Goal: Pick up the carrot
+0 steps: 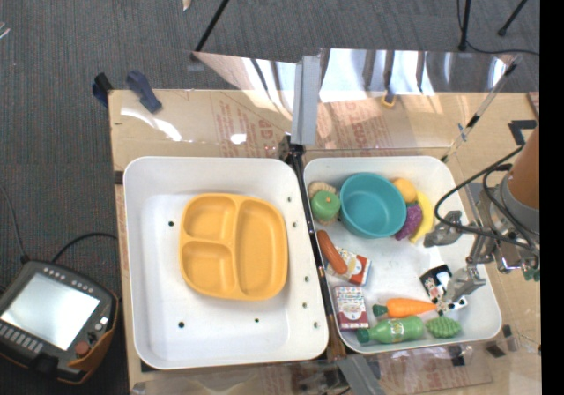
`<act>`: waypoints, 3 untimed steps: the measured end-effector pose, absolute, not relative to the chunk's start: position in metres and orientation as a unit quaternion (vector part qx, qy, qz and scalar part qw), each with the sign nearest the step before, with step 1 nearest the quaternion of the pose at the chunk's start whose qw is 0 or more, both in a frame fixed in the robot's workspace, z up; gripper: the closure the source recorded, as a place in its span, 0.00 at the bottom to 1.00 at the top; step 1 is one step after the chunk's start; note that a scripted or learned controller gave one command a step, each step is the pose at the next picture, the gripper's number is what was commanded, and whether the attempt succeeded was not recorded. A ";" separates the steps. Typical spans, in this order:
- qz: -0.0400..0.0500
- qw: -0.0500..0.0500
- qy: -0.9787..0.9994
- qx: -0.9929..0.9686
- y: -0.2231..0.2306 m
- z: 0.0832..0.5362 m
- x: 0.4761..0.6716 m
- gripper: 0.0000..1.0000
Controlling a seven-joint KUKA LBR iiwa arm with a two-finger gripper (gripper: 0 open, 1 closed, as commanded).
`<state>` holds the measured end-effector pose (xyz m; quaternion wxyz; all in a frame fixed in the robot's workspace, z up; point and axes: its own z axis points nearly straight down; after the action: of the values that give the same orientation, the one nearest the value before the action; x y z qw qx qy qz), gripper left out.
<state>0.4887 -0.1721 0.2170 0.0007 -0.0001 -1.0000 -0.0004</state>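
While the left bin [141, 208] holds a yellow tray [234, 246] with three parts, the right bin [441, 168] is full of toy food. At the far left of that bin sits a small green fruit [325, 204], and just beside it stands a teal bowl [373, 204]. Right of the bowl lie a yellow banana [423, 212] and something purple [411, 222], maybe grapes, though it is hard to tell. Nearer, a red sausage [332, 252] lies next to a small red and white box [356, 268]. Another little carton [351, 307] rests near the front wall. Right of it lies the carrot [411, 306], orange with a green tip, flat on the bin floor. A green bottle [397, 330] lies just in front of the carrot, and a bumpy green veggie [443, 327] sits beside that. The gripper [456, 289] hangs just right of the carrot, over the bin's right side. Its claw looks loose and grips nothing.
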 end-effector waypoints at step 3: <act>0.005 -0.025 -0.994 0.107 -0.146 0.098 0.492 0.00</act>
<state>0.4917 -0.1455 0.0983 -0.0245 0.1070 -0.9939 0.0048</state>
